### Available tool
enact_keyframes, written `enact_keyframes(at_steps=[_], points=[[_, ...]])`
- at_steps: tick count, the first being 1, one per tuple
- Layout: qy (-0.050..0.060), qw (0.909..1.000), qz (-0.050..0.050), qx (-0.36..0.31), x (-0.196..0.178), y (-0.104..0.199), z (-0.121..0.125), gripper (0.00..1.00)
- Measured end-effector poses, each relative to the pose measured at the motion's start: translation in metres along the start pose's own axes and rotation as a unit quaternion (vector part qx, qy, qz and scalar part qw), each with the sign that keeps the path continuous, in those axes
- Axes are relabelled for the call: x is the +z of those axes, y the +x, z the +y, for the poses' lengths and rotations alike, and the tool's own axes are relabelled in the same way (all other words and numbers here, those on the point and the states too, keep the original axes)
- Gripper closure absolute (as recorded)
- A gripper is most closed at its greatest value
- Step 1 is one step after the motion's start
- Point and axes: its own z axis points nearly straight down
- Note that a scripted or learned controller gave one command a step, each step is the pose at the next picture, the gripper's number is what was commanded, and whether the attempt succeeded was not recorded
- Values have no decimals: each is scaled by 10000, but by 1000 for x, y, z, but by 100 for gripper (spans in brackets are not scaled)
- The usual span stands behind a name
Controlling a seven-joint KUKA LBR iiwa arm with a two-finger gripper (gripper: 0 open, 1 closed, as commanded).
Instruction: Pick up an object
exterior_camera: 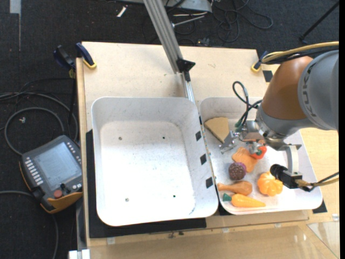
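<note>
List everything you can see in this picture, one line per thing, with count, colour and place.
Bins: 2, white, side by side on the bench.
Wedge: 1, tan, upper left of the right bin.
Dark round fruit: 1, purple-brown, middle of the right bin.
Pumpkin-like toy: 1, orange-yellow, lower right of the right bin.
Carrot: 1, orange with a green end, front edge of the right bin.
Gourd-shaped toy: 1, orange-brown, just above the carrot.
Orange piece: 1, orange, under the gripper.
Clamps: 2, yellow and dark, back corners of the bench.
Pendant: 1, grey and orange, floor at left.
Arm: 1, grey with orange band, from the right.
Gripper: 1, metallic, over the right bin.
</note>
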Motion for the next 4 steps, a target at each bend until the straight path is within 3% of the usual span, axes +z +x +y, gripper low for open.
enact_keyframes(at_steps=[1, 2, 3, 4], points=[[-32, 10000, -4, 0, -13, 0, 2, 100], [-55, 10000, -8, -25, -65, 9, 8, 100], [-45, 10000, -7, -20, -85, 9, 9, 100], [-38, 10000, 5, -49, -95, 66, 21, 100]])
